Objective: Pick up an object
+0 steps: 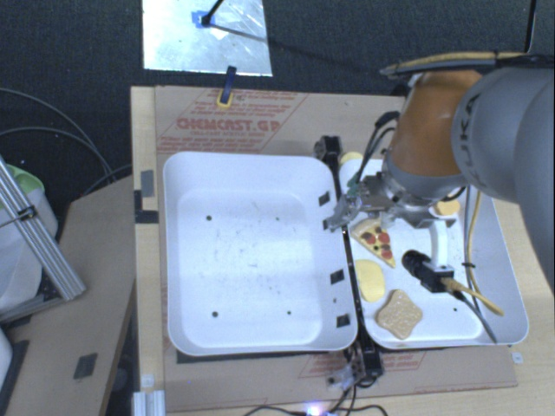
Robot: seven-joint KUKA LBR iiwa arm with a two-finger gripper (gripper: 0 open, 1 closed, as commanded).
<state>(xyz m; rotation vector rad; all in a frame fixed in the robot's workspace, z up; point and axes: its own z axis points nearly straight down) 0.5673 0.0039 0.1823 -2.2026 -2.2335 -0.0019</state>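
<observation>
Camera view: 2 white bins side by side. The arm [486, 137] reaches over the right bin [507, 319], and its gripper [349, 208] hangs at that bin's left edge, beside the left bin [251, 258]. Whether the gripper is open or closed cannot be told, and nothing is seen held in it. Along the right bin's left edge lie 4 objects: a pale yellow piece [351, 159] at the far corner, a pizza slice [376, 241] just beside the gripper, a yellow disc [370, 279], and a biscuit [399, 313] near the front corner.
</observation>
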